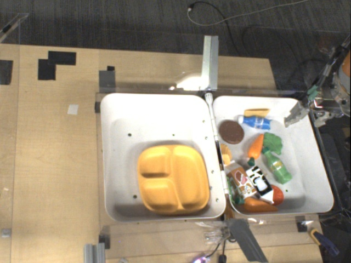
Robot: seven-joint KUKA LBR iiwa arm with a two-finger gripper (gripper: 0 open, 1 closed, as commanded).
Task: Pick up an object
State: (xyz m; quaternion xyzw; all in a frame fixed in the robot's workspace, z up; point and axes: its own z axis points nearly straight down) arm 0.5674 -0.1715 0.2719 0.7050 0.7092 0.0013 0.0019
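While my gripper (292, 117) hangs over the right bin (321, 163), nothing is picked.
Whether my jaws are parted I cannot tell; I'd descend squarely on the isolated blue bottle (256, 123), clear of neighbours.

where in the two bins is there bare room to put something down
Left white bin: bare floor along its back and left, around the yellow divided tray. Right white bin: bare strip along its right wall. Crowded at that bin's centre and left.

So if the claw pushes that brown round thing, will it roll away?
Probably not. The brown disc looks flat and seems to lie on its face, so it would likely slide rather than roll. Being so low, it may be hard to pinch. The carrot beside it could block it.
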